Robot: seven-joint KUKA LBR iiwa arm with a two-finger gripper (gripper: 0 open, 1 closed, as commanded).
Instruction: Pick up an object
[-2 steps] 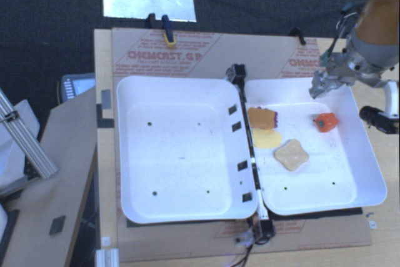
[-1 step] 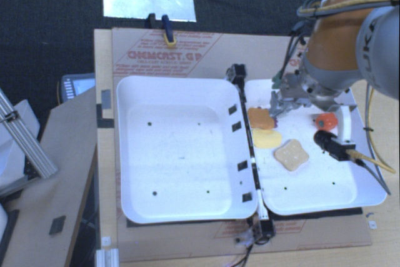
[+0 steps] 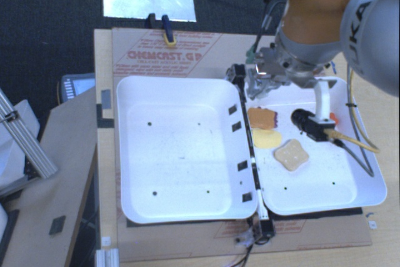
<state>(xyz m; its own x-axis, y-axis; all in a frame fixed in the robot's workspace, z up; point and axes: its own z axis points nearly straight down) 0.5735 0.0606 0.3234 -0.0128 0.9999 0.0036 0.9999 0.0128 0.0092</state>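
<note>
In the right bin, near its left wall, lie three flat food-like pieces. An orange-brown slice is farthest back, a pale yellow piece lies just in front of it, and a tan bread slice sits nearest the front. My gripper hangs over the back left corner of this bin, just above and behind the orange-brown slice. Nothing shows between its fingertips. A small red-orange thing peeks out at the right side of the bin, partly hidden by the arm's hardware.
The left bin stands beside the right one, joined along a ridge with black clips. A cardboard sheet lies under both bins. The arm's large body looms over the back right of the bench.
</note>
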